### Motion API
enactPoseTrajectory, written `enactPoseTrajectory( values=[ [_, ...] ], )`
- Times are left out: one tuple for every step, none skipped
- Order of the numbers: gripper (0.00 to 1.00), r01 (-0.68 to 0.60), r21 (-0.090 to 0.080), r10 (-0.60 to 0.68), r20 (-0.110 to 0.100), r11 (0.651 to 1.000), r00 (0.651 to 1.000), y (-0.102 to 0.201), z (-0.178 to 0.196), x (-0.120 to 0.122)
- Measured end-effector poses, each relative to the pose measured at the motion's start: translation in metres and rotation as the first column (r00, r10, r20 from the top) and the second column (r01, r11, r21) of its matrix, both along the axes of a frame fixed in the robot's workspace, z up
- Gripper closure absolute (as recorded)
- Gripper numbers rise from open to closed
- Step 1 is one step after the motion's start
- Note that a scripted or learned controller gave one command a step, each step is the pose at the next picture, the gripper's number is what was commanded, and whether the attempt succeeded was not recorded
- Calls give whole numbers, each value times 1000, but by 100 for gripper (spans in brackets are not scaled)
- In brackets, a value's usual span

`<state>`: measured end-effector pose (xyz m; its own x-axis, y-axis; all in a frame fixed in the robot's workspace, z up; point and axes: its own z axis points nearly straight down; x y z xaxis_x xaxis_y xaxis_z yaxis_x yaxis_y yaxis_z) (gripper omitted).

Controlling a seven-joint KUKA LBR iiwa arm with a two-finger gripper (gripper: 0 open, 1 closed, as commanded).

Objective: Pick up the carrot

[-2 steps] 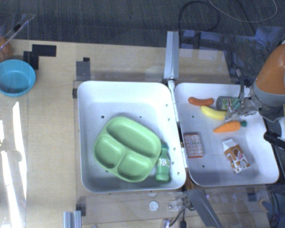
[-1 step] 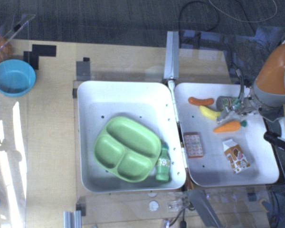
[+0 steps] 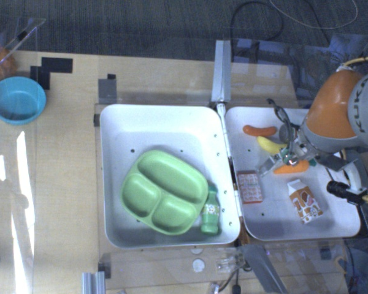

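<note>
**Claw down at the carrot in the right bin**

Nearest me, in the left bin (image 3: 113,164), a green bottle (image 3: 210,212) lies against a green divided plate (image 3: 164,190). In the right bin (image 3: 349,225) I see a printed carton (image 3: 305,202) and a red card (image 3: 249,187). Further in, the carrot (image 3: 291,169) lies on the bin floor with the gripper (image 3: 288,157) right over its left end; I cannot tell how the claw is set. Beyond sit a banana (image 3: 269,144) and a sausage (image 3: 259,130). A blue bowl (image 3: 18,100) stands far left.

Gripper (image 3: 284,158) low in right bin (image 3: 331,225), apparently touching carrot (image 3: 291,168), banana (image 3: 269,144) beside.
</note>
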<state>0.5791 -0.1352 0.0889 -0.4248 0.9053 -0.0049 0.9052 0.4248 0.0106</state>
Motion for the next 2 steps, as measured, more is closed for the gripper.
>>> enactPoseTrajectory(
  values=[
    [100, 0, 0, 0, 9, 1000, 1000, 1, 13, 3],
    [0, 0, 0, 0, 8, 1000, 1000, 1, 13, 3]
  ],
)
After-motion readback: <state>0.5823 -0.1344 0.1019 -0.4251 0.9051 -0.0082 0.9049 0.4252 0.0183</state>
